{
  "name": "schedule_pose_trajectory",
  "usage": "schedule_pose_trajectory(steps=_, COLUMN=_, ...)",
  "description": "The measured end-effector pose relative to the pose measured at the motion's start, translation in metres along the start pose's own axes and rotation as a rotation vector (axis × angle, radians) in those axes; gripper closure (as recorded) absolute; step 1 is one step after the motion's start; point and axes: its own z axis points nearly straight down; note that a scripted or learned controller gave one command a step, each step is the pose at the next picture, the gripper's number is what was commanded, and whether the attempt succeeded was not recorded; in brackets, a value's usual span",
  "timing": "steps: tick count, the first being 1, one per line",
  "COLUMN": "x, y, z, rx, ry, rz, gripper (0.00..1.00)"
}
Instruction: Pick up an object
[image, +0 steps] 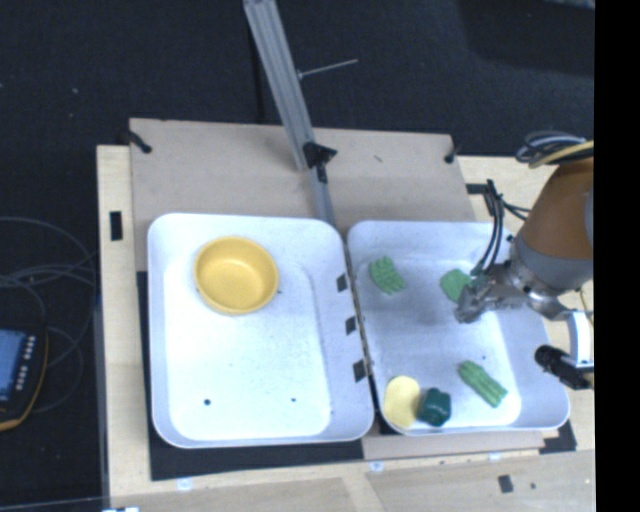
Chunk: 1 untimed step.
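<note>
The right bin (420, 330) holds several small things: a green ridged piece (386, 275) at its upper left, a green block (456, 284) near the upper right, a long green piece (483, 384) at the lower right, and a pale yellow object (401, 399) touching a dark green one (435, 407) at the front edge. My gripper (472, 306) hangs over the right bin, just below and right of the green block. Its fingers are too small and dark to read.
A yellow bowl (236, 275) sits in the upper left of the left bin (250, 390). A grey metal post (290, 100) slants down to the divide between the bins. Cables run along the arm at the right.
</note>
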Motion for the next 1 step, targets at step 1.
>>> schedule_pose_trajectory(steps=1, x=0.0013, y=0.0049, z=-0.0431, rx=0.0, ry=0.0, rz=0.0, gripper=1.0)
